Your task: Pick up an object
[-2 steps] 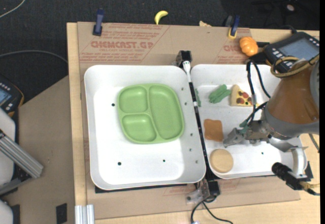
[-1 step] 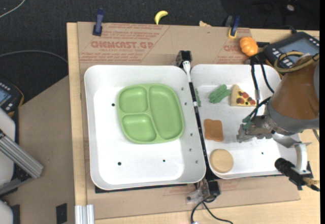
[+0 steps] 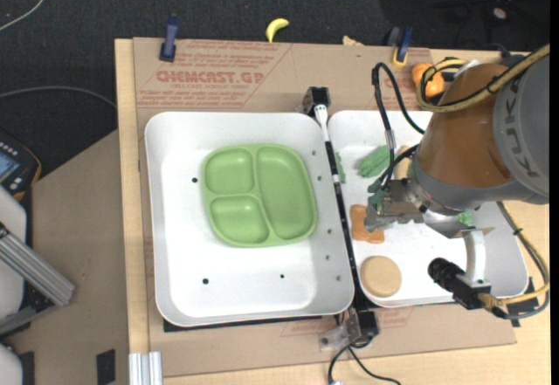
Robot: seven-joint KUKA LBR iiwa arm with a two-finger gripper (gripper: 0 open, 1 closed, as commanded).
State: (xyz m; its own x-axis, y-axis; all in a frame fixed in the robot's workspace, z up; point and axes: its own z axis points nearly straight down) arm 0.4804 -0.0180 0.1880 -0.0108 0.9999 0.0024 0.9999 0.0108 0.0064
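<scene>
My gripper (image 3: 377, 219) is low in the right bin (image 3: 410, 292), directly over an orange flat piece (image 3: 367, 227) that lies at the bin's left side. Its tip touches or hovers just above that piece; the wrist hides how the piece meets it. A round tan disc (image 3: 381, 276) lies in front of the orange piece, apart from the gripper. A green item (image 3: 376, 161) lies further back in the same bin, partly behind a black cable.
The left bin (image 3: 175, 270) holds a green divided plate (image 3: 259, 194). My arm's orange and grey body covers the right bin's far right. Clamps and a yellow banana-shaped object (image 3: 277, 27) sit at the board's back edge.
</scene>
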